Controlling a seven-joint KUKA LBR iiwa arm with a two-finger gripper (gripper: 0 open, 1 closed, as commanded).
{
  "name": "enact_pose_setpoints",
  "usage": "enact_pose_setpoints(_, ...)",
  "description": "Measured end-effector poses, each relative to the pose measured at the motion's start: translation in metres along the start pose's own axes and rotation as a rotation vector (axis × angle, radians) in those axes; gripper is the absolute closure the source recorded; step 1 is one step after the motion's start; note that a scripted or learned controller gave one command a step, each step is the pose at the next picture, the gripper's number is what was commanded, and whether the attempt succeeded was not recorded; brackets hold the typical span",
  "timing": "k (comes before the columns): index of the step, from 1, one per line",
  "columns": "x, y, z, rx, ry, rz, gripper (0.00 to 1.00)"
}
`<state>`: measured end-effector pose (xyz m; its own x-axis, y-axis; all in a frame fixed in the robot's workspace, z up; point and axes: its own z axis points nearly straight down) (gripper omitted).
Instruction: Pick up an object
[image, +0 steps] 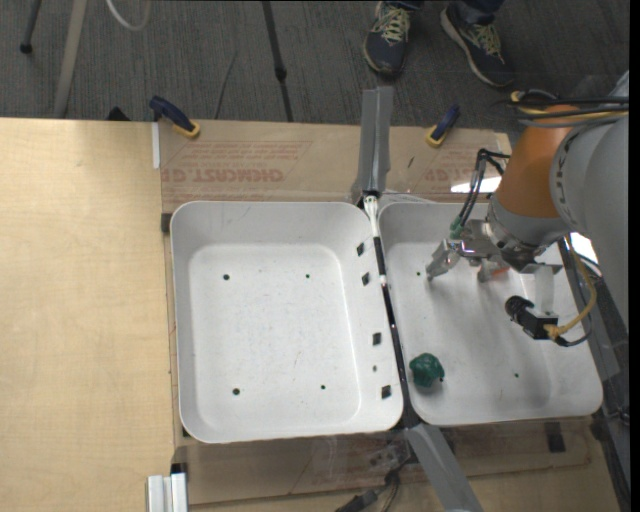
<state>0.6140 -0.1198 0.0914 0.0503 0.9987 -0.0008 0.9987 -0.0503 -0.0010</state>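
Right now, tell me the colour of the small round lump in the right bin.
Dark green lump, seen in the camera view.

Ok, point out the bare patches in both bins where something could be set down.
The left bin has bare floor from wall to wall. In the right bin, the near-right floor beyond the green object is free. Its far half is crowded by the end effector and cable.

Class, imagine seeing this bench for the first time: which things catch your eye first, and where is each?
The grey arm with its orange band reaches in from the right, its gripper spread above the right bin. A small green object lies near that bin's front left corner, apart from the gripper. The left bin sits beside it.
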Motion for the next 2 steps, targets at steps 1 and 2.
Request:
enact_pose_setpoints(1, 0.001, -0.114, 0.001, 0.003, 0.001, 0.003, 0.00)
enact_pose_setpoints(2, 0.018, -0.138, 0.001, 0.003, 0.001, -0.003, 0.00)
